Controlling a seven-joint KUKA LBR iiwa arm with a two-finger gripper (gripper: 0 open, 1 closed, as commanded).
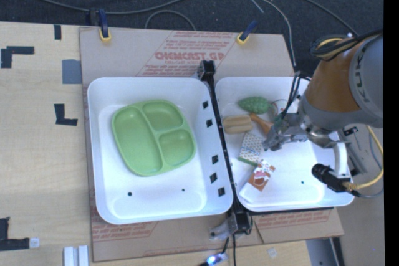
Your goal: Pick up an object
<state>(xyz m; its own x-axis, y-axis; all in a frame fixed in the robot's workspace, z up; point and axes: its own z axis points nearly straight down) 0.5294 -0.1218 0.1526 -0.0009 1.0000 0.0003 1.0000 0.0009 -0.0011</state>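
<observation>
Pincer (pixel 273 141) low in right bin (pixel 312 187), over patterned packet (pixel 252 146) nr centre divider; finger gap can't tell, hold unconfirmed. Packet prob. light, thin, floppy; grip by an edge.

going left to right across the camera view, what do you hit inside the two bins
green divided plate in the left bin → black divider between the bins → tan bread-roll-like item in the right bin → pincer, low over that bin, by the orange carrot-like piece.
</observation>
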